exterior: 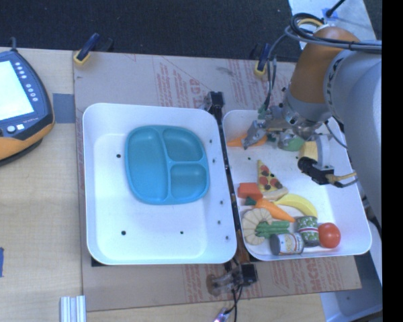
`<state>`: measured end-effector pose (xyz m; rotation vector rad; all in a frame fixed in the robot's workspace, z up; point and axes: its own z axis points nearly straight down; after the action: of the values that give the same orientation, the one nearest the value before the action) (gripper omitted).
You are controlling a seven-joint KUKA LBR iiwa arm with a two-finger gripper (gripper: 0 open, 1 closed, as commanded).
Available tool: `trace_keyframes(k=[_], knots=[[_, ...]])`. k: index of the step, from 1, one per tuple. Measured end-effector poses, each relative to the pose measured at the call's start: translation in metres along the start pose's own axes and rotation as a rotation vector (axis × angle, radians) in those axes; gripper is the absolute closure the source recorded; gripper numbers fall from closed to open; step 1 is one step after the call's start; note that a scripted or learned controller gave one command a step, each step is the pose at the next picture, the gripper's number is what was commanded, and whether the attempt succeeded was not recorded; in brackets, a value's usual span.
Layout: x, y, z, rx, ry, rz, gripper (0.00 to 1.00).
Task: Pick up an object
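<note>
In the right bin (352, 210), at its far end, your gripper (263, 131) sat low over an orange carrot-like piece (235, 141); you could not tell how it was set. Nearer you, a wedge of toy pizza (270, 180), a curved yellow banana (297, 204), a round red tomato (329, 235) and a small labelled can (287, 243) lay crowded together, all smooth plastic. The left bin (101, 200) held a glossy blue divided plate (166, 164). A tablet (13, 106) rested on the wooden worktop (33, 233).

A blue divided plate (166, 164) lies in the left bin (101, 240).
</note>
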<state>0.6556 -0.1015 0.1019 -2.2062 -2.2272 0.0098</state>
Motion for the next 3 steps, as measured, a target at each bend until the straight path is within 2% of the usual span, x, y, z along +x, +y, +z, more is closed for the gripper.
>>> trace_keyframes(k=[1, 2, 3], knots=[[-0.029, 0.0, 0.01, -0.005, 0.001, 0.008, 0.0], [0.002, 0.0, 0.01, -0.002, -0.001, 0.005, 0.0], [-0.004, -0.002, 0.001, 0.008, -0.008, 0.005, 1.0]])
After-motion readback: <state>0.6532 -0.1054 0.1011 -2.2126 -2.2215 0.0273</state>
